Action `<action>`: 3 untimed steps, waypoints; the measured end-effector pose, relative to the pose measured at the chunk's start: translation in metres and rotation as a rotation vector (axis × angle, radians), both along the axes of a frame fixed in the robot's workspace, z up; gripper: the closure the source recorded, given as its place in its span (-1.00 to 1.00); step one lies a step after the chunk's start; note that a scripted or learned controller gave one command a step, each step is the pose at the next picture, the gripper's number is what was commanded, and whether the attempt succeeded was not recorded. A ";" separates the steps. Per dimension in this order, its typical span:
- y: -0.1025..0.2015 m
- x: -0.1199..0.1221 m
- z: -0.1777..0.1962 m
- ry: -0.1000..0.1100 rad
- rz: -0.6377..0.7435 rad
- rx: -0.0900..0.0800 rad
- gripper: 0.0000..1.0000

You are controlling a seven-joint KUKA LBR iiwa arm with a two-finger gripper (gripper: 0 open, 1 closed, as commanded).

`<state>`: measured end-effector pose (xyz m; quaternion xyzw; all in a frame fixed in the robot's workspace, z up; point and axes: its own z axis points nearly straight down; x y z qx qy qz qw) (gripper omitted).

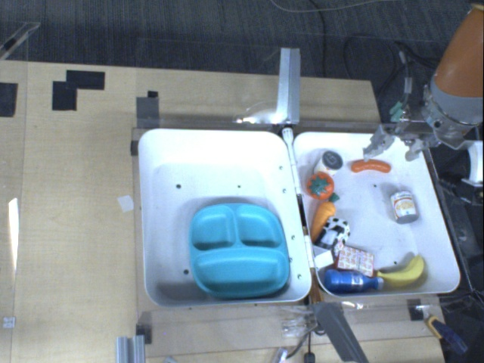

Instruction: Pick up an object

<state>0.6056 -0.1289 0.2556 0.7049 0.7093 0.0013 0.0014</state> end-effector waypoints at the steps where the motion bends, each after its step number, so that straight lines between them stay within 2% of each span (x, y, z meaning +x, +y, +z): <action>1: -0.043 0.045 -0.057 -0.001 0.022 -0.002 -1.00; 2: -0.076 0.046 -0.157 -0.002 0.309 -0.003 -1.00; 3: -0.076 0.049 -0.144 -0.011 0.310 -0.006 1.00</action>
